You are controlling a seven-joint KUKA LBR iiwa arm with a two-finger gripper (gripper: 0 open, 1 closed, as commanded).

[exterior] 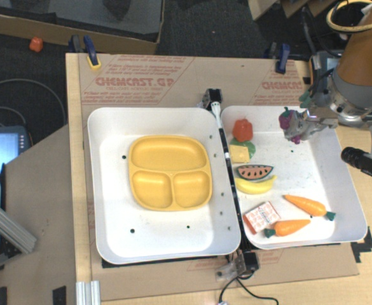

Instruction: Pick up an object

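Seemingly the pick is underway: a small purple toy point(291, 123), perhaps a bunch of grapes, sits right at the claw point(302, 127) over the far end of the right bin point(344, 189), though whether the claw grasps it I cannot tell. It looks barely raised, if at all, so a clear lift remains. Left lying in that bin are a tomato point(242, 130), a watermelon slice point(254, 171), a banana point(257, 184), two carrots point(306, 204) and a small box point(261, 216). The left bin point(109, 170) holds a yellow tray point(170, 171).

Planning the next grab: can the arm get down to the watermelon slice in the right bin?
Probably yes. The watermelon slice lies uncovered on top of the banana, nothing above it, and the gripper is over the same bin.
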